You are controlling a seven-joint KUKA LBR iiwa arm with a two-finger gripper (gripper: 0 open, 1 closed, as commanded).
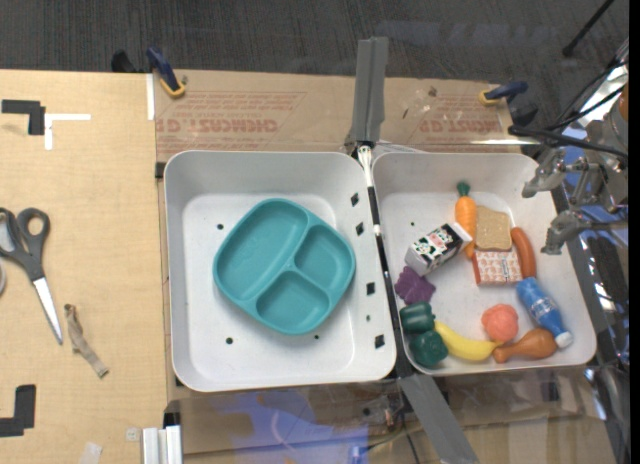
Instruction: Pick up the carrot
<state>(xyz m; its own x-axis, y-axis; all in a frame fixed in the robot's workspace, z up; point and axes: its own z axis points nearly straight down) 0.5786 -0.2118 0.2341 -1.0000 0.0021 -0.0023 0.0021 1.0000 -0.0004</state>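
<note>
The carrot [465,212], small and orange with a green top, lies at the back of the right bin [420,187], just left of a slice of toast [492,227]. My gripper [546,208] hovers over that bin's right rim, about a hand's width right of the carrot. Its two metal fingers [553,235] point left and stand apart, open, with nothing between them.
Around the carrot lie a milk carton [436,246], sausage [523,250], cracker box [495,268], blue bottle [543,310], peach [500,322], drumstick [525,346], banana [462,342] and green pepper [425,342]. A teal divided plate [285,266] sits in the left bin. Scissors [30,252] lie far left.
</note>
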